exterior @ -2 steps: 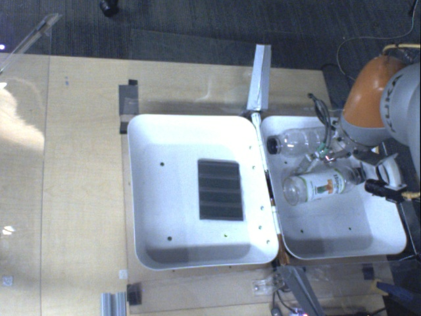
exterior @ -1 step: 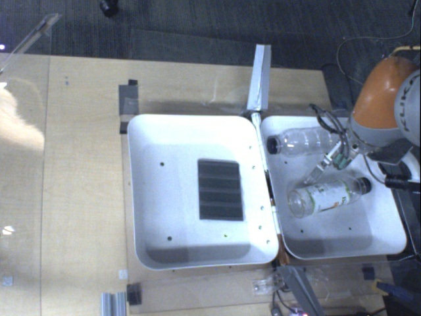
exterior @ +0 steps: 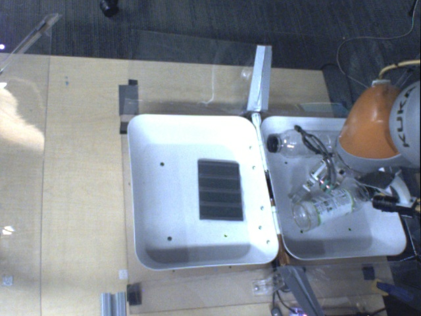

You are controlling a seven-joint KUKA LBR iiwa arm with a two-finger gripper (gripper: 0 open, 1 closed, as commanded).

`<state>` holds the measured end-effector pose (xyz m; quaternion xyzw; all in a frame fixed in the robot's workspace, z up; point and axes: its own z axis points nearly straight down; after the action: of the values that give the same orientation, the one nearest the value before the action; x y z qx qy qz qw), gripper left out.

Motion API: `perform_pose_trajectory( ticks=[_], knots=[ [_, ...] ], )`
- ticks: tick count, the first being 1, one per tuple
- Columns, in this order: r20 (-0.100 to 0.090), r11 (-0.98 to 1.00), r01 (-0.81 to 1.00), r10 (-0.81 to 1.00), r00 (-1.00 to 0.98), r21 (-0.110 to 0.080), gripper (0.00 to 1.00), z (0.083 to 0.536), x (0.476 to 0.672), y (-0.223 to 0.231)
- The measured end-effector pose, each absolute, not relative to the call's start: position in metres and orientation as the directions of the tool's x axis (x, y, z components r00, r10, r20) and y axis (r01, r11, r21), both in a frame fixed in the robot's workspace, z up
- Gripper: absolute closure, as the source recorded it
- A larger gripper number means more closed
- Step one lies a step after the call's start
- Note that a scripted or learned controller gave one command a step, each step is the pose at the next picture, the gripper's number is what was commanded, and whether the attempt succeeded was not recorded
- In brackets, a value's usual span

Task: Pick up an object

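Left bin (exterior: 151, 196) holding a dark ridged pad (exterior: 220, 189); right bin (exterior: 368, 242) with clear bottles (exterior: 322, 208); jaws' state unclear.

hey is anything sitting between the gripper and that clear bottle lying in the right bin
Nothing visible does. The gripper is already right at the clear bottle in the right bin. A second clear object lies apart toward the bin's back corner, off to the side.

Light wooden bench (exterior: 72, 196) bearing two white bins (exterior: 151, 176) side by side.
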<state>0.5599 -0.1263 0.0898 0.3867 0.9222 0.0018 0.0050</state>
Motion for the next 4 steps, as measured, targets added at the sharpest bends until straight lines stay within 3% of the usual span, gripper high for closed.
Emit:
perform_pose_trajectory(
  ticks=[1, 2, 3, 4],
  knots=[
    [-0.011, 0.739, 0.674, 0.674, -0.739, 0.009, 0.0, 0.09, 0.568, -0.093],
    [-0.007, 0.754, 0.657, 0.657, -0.754, 0.007, 0.0, 0.187, 0.608, -0.051],
    [-0.009, 0.84, 0.543, 0.543, -0.84, 0.006, 0.0, 0.187, 0.615, -0.045],
    [-0.005, 0.509, 0.861, 0.861, -0.509, 0.007, 0.0, 0.186, 0.619, -0.056]
  ],
)
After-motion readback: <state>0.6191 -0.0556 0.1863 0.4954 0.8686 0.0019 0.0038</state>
